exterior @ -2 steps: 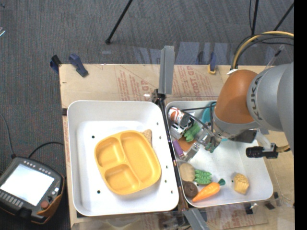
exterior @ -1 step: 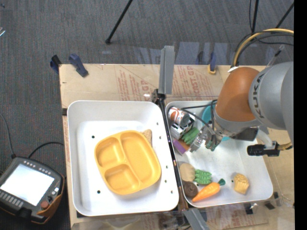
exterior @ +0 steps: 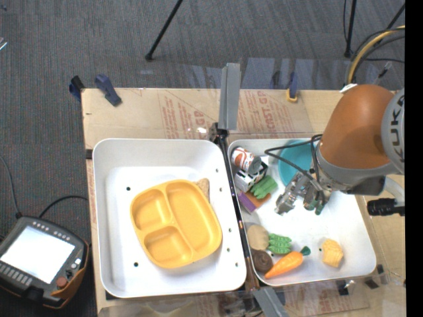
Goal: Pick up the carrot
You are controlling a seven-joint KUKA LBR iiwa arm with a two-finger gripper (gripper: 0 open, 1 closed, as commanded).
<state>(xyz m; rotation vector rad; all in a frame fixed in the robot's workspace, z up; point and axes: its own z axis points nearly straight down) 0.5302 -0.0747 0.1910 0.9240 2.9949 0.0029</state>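
Note:
The carrot [exterior: 285,263], orange with a green stem end, lies flat near the front edge of the right bin [exterior: 350,233], pointing left. My gripper [exterior: 301,202] hangs over the middle of that bin, up and slightly right of the carrot and well apart from it. Its fingers [exterior: 285,205] stand open with nothing between them.
Around the carrot lie a green pea pod [exterior: 279,243], a beige potato [exterior: 257,236], a brown lump [exterior: 263,261] and a yellow chunk [exterior: 332,252]. Further back are a teal bowl [exterior: 291,167], a red-white can [exterior: 243,158] and green and purple toys. The left bin [exterior: 112,170] holds a yellow divided plate [exterior: 175,224].

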